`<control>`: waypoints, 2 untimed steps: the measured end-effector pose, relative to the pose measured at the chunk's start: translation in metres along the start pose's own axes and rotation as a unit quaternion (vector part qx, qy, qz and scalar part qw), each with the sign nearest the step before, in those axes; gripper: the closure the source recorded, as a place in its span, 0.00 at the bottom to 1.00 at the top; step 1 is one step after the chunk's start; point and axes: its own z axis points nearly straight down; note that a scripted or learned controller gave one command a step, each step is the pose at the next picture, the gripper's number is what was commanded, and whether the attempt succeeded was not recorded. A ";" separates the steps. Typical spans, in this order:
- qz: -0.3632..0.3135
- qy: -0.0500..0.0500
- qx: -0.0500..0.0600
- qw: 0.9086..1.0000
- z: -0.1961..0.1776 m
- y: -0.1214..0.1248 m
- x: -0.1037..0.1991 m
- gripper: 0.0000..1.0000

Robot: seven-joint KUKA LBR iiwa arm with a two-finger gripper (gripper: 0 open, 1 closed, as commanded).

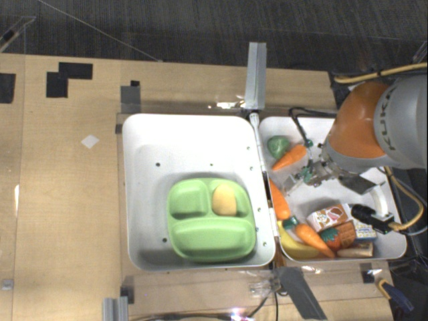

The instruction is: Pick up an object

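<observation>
Currently the jaws (304, 172) sit low inside the right bin (394, 249), near its upper left area; whether they are spread or pressed together cannot be told at this resolution. An orange carrot (290, 158) lies just beside them, to the upper left, with a green vegetable (278, 144) touching its far end. A second carrot (281, 202) lies along the bin's left wall below the jaws. Toward the near edge of the bin, a third carrot (314, 239) rests across a yellow banana (294, 246), beside a small carton (329, 217) and a brown box (348, 236). The grey arm (408, 122), with its orange band (358, 122), enters from the right. The left bin (154, 146) holds a green divided tray (200, 233) carrying a yellow lemon (225, 199). Both bins rest on the worktop (60, 212).
</observation>
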 end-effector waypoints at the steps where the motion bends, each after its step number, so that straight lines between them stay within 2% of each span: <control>1: 0.053 -0.002 -0.003 0.999 -0.002 -0.072 0.008 0.00; 2: 0.033 0.002 0.005 0.999 -0.020 -0.066 0.024 0.00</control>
